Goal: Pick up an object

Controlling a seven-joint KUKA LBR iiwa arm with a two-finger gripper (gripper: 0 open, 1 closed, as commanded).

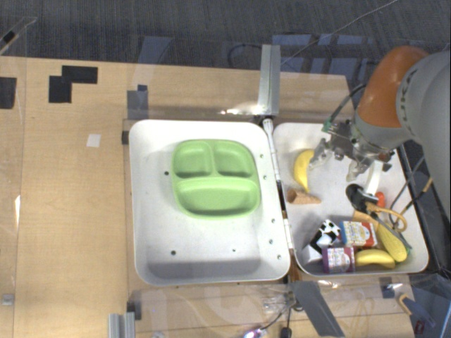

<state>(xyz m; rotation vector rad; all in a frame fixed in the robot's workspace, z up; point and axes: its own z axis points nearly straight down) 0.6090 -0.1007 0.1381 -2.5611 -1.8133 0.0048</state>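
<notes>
Objects for picking are all piled in the right shallow white plastic bin [284,141]: a curved yellow banana [302,169] near its upper left, a tan wedge-shaped piece [303,198] just below it, and a cluster in the lower right corner with a second smooth yellow banana [375,259], a purple cylindrical can [339,259] and a red and white carton [356,234]. Two-finger gripper [347,162] hangs over the bin's upper half with its fingers apart, nothing between them. Left white bin [151,259] holds a matte green three-compartment tray [214,177]. Both sit on a pale wooden bench [63,210], with dark grey carpet [176,5] beyond.
</notes>
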